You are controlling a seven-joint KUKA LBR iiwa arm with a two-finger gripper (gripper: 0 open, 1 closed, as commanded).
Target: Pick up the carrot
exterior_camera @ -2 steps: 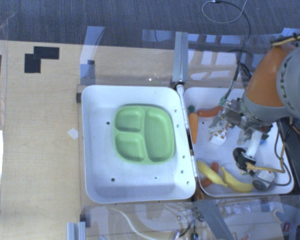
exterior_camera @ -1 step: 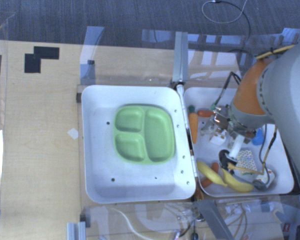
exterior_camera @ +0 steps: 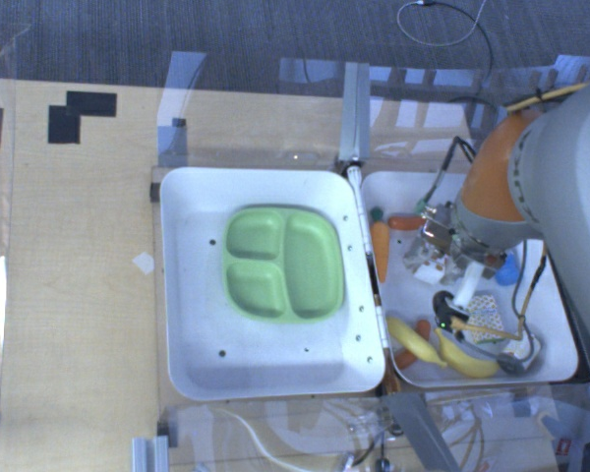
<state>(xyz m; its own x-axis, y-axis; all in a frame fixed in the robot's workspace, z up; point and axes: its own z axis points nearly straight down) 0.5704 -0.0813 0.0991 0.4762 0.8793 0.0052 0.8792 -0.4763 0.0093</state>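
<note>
We see carrot (exterior_camera: 380, 245) lying against left wall of right bin (exterior_camera: 562, 357), near gripper (exterior_camera: 435, 262); we cannot tell finger state. Bananas (exterior_camera: 442, 347) at front; green tray (exterior_camera: 281, 263) in left bin (exterior_camera: 192, 293).

Two bins stand side by side. The left bin (exterior_camera: 182, 293) holds a divided plate (exterior_camera: 280, 264) in its middle. In the right bin (exterior_camera: 560, 362), the carrot (exterior_camera: 381, 247) lies by the left wall, and the bananas (exterior_camera: 442, 347) lie near the front.
</note>
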